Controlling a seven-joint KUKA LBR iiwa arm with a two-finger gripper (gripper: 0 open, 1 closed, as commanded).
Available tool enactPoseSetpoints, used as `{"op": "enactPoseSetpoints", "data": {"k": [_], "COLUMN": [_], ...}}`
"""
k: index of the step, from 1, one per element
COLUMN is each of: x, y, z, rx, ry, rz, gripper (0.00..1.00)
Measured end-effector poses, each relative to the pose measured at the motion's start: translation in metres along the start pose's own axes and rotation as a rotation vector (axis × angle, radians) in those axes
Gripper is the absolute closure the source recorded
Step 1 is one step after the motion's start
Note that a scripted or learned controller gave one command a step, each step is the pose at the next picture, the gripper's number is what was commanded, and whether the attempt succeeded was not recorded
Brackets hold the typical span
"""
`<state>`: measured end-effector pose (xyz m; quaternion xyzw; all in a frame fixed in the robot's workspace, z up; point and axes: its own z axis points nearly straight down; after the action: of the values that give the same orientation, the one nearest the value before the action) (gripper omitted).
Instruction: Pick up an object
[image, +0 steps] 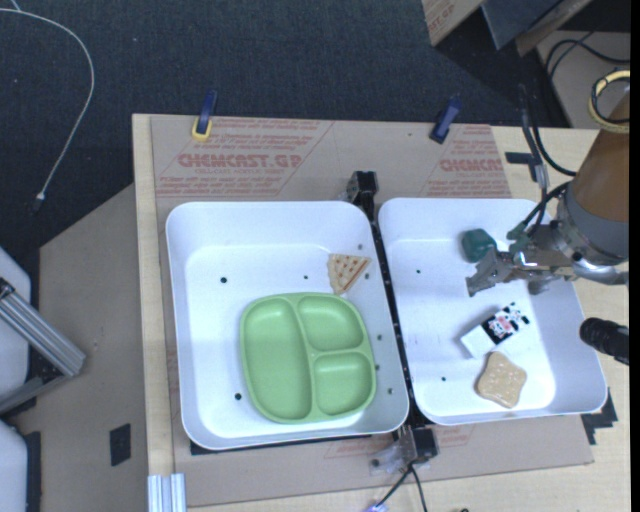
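The right bin (440, 400) holds a teal lump (478, 243) at the back. Further forward lie a black-and-white patterned piece (506, 324) next to a small white block (473, 343), and a tan toast-shaped piece (500, 380) near the front. My gripper (512, 279) hangs over the right bin, just in front of and to the right of the teal lump and behind the patterned piece. Its fingers stand spread apart with nothing between them. A tan waffle-like wedge (347, 271) lies in the left bin.
A green divided plate (305, 355) takes up the middle and front of the left bin (200, 300). A black clamp (362, 186) sits at the back between the bins. The arm's orange band (612, 180) reaches in from the right.
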<state>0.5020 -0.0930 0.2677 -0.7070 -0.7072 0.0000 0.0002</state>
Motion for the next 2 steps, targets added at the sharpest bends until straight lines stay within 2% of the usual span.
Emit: {"op": "enactPoseSetpoints", "data": {"k": [1,2], "x": [0.0,-0.001], "y": [0.001,-0.007], "z": [0.043,0.088], "rx": [0.006,0.001], "ry": [0.001,0.0], "rz": [0.001,0.001], "gripper": [0.0,0.0]}}
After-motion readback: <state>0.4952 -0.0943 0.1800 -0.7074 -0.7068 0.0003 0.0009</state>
